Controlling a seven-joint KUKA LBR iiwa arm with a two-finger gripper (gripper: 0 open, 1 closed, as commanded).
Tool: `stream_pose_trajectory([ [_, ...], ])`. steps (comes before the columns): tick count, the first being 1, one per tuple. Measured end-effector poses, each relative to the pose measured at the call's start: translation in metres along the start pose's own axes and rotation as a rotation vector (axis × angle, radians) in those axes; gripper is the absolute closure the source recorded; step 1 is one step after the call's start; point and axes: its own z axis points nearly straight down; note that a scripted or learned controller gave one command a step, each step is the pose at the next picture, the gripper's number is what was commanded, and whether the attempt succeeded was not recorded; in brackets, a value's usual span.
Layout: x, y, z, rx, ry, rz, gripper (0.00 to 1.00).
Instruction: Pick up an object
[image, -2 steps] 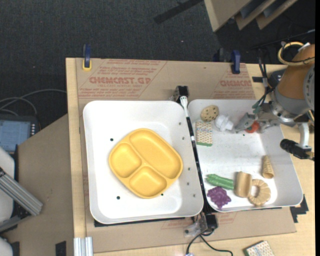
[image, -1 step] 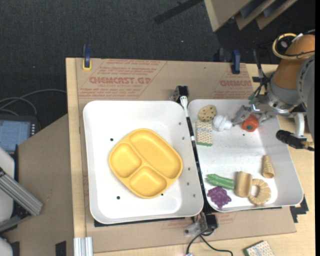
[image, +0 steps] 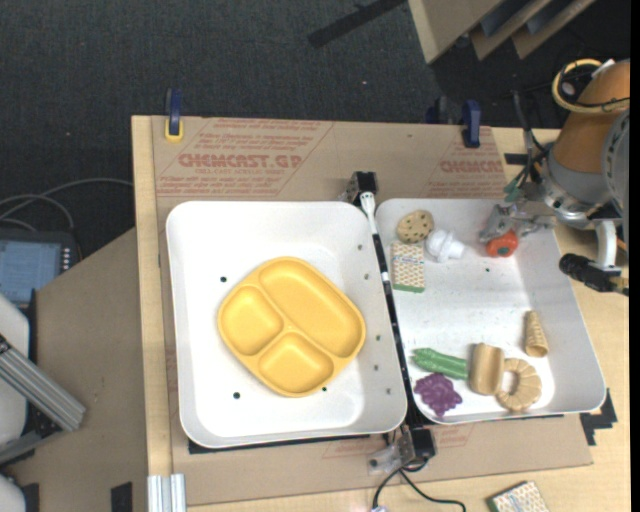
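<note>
A yellow divided plate (image: 290, 325) is sitting in the white left bin (image: 200, 400), while the white right bin (image: 570, 330) is showing a red piece (image: 501, 243), a green pod (image: 440, 362) and purple grapes (image: 438, 393). A speckled tan cookie (image: 414, 225) and a tan cone (image: 536, 333) are lying there too, on a brown surface (image: 250, 155) printed with red lettering.

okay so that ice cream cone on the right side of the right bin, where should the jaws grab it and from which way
Grip the ice cream cone across its wider top end, coming straight down. It lies flat, apart from the neighbouring toys, and its taper narrows toward the lower end, where jaws would likely slip off.

Bench (image: 300, 160) with brown board top bears two white bins (image: 200, 300) side by side
</note>
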Motion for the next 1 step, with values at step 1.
stream_pose_trajectory([
  [1,0.0779,-0.0006,0.0052,0.004,0.003,-0.002,1.0],
])
